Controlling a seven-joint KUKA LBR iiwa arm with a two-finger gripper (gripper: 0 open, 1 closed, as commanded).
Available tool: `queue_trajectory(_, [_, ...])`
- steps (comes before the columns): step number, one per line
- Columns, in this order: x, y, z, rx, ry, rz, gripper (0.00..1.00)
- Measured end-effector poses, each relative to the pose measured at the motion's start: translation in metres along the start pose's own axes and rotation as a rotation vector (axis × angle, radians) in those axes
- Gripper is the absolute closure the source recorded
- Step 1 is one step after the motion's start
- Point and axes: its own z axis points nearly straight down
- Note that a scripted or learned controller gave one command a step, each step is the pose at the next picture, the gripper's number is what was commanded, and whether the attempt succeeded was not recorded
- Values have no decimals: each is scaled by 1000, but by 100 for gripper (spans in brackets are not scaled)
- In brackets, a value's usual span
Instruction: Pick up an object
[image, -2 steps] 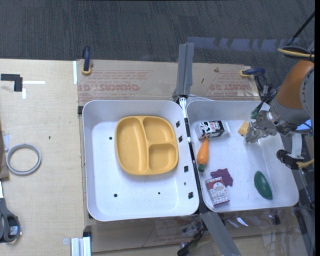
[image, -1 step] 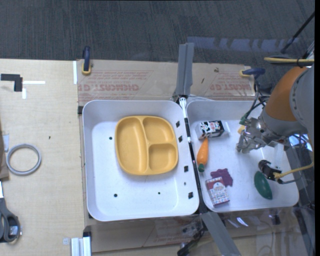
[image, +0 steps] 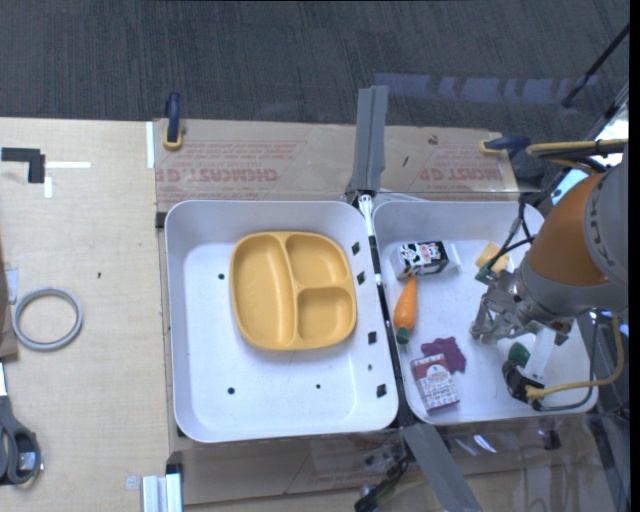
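Camera view: my pincer (image: 487, 328) hangs low inside the right bin (image: 470, 215), near that bin's right side, with my grey arm and its orange band (image: 565, 245) coming in from the right edge. I cannot tell whether its fingers stand apart or together; they are small and dark against the bin floor, and nothing shows between them.

Taking the right bin as my landmark: a carrot (image: 404, 306) lies toward its left wall, roughly upright in the picture. Just above the carrot, toward the bin's far wall, sits a small black-and-white carton (image: 424, 257). Below the carrot, near the bin's front wall, lies a red-and-white packet (image: 436, 385), with a purple thing (image: 445, 352) touching its upper edge. A small yellow piece (image: 488, 256) rests above my pincer. A green-tipped thing (image: 519, 352) lies just right of my pincer.

The left bin (image: 195, 330), beside the right bin's left wall, holds a yellow divided plate (image: 293, 290).
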Motion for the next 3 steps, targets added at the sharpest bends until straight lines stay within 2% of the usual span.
queue_trajectory(1, [-39, -11, 0, 1, 0, 170, 100])
queue_trajectory(2, [-72, 1, -3, 1, 14, 150, 100])
queue_trajectory(3, [-27, -31, 0, 1, 1, 211, 100])
